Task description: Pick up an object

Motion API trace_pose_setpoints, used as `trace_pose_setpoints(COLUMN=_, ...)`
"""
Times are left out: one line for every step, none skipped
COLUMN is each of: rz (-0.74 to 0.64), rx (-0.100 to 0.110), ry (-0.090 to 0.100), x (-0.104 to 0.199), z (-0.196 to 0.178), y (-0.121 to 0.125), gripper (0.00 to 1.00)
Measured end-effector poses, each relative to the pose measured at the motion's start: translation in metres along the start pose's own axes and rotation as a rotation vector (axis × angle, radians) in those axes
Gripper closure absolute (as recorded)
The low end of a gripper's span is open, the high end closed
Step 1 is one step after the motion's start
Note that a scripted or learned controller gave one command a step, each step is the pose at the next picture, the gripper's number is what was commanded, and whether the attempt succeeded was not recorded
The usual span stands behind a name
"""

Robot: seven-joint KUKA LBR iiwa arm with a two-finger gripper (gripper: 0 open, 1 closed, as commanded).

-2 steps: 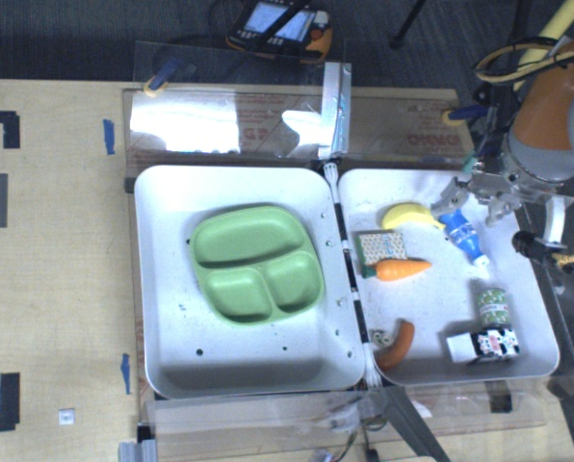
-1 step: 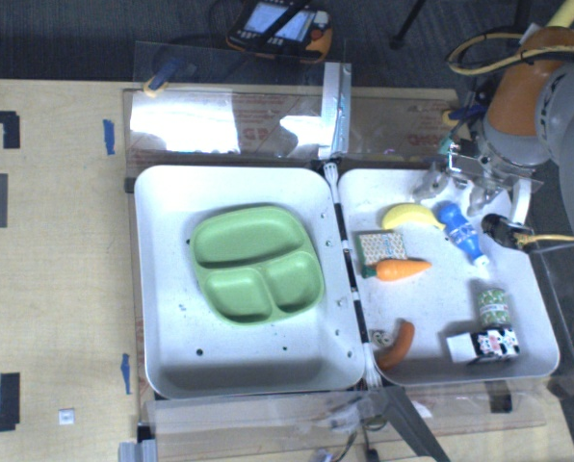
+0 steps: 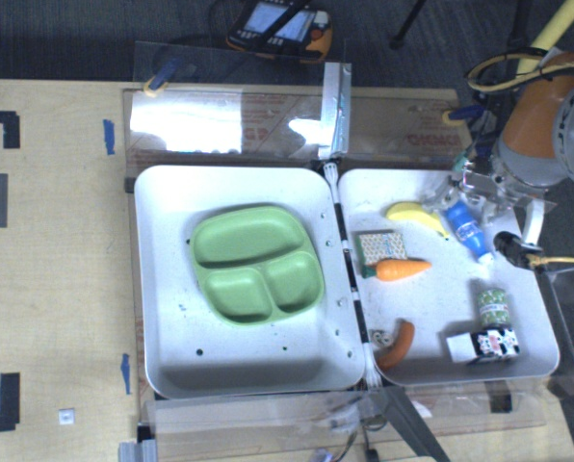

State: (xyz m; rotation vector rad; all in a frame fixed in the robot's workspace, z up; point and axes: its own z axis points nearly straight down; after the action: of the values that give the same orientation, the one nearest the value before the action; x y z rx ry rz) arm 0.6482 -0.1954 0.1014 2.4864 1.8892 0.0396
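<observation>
Landmark: carrot (image 3: 403, 269), lying near the middle of the right bin (image 3: 537, 301); all places below are given from it.
Right bin contents: patterned square card (image 3: 380, 248) touching the carrot on its upper left; banana (image 3: 414, 217) just above it; blue bottle (image 3: 467, 229) up and to the right; green-patterned small jar (image 3: 493, 306) to the lower right; black-and-white box (image 3: 486, 345) beyond the jar, further down; brown sausage (image 3: 397, 344) directly below, near the bin's lower left corner.
Left bin (image 3: 162, 258): well to the left of the carrot, holding a green divided plate (image 3: 256, 262).
Arm: grey with orange band, entering up and to the right of the carrot.
Gripper (image 3: 472, 192): low at the right bin's upper right, above and right of the carrot, at the upper end of the blue bottle.
Tool state: cannot tell; the wrist hardware hides the working end.
Task thing: no object chosen by the task wording; the blue bottle is nearest the tool and rests on the bin floor.
Step in hand, as judged: approach or descent upon the blue bottle; no lift evident.
Next move calls for: centring across the bottle's narrow width, since it lies at a slant; closing squarely; then a straight lift.
Risk: the round bottle may roll or slip toward the banana.
</observation>
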Motion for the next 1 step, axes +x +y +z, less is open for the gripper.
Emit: trace_pose_setpoints(rz=-0.003, rx=-0.003, ry=-0.004, x=0.0005, z=-0.0105, y=0.0012, gripper=1.0)
